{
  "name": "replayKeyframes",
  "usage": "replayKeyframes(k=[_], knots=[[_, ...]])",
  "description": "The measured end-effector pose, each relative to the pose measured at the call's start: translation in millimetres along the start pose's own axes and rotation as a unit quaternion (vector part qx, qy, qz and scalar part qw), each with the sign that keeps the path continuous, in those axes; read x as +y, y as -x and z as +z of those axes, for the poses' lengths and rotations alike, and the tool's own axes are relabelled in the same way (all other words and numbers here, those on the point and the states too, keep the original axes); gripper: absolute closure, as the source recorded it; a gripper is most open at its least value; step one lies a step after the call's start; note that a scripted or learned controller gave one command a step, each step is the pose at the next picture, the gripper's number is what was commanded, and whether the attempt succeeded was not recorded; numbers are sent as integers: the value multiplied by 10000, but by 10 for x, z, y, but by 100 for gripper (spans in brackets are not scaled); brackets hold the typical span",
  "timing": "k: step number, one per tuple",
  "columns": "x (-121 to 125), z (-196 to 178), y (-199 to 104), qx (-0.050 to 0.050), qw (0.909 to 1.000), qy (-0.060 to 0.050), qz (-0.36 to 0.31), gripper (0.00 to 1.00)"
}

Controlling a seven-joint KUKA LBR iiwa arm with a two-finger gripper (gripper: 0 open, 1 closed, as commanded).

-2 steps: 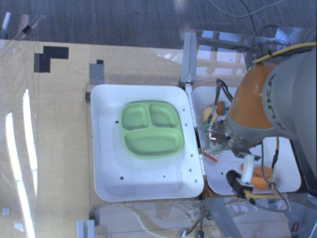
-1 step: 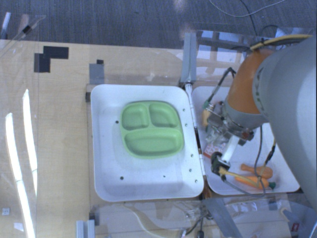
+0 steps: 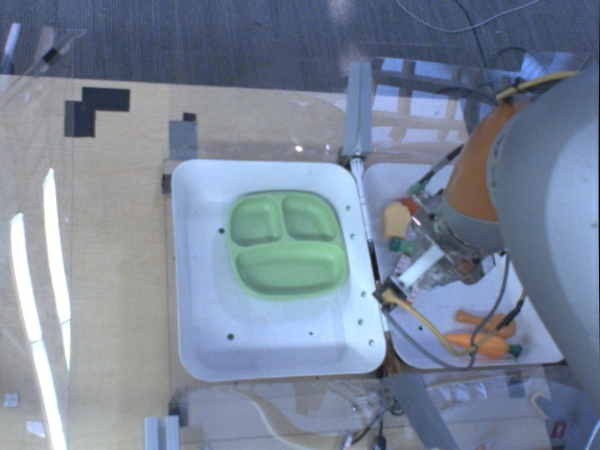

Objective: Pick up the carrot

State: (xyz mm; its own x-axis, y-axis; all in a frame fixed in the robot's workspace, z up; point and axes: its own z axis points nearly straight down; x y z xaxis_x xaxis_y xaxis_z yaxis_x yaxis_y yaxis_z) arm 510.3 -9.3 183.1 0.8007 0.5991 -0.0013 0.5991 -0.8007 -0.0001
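Pale wooden tabletop (image 3: pixel 103 251), two white bins (image 3: pixel 187 279) | green divided plate (image 3: pixel 286 247) in one | carrot (image 3: pixel 480 343) well right of plate, slightly nearer, in other bin | gripper (image 3: pixel 450 253) between plate and carrot, opening hidden | carrot likely light, stiff, smooth: grasp across thick middle

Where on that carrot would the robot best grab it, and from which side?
The carrot lies flat in the right bin, long and narrow, close to its near wall. So probably grip its thick orange middle, coming straight down from above and closing across its width. A sideways approach looks cramped.
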Motion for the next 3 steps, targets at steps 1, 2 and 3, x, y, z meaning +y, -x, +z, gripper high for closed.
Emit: replayKeyframes(k=[1, 2, 3], knots=[[-61, -127, 153, -7, 9823, 0, 1872, 100], [-266, 2, -99, -8, 9993, -13, 361, 100], [-49, -49, 261, 1, 9880, -8, -1545, 100]])
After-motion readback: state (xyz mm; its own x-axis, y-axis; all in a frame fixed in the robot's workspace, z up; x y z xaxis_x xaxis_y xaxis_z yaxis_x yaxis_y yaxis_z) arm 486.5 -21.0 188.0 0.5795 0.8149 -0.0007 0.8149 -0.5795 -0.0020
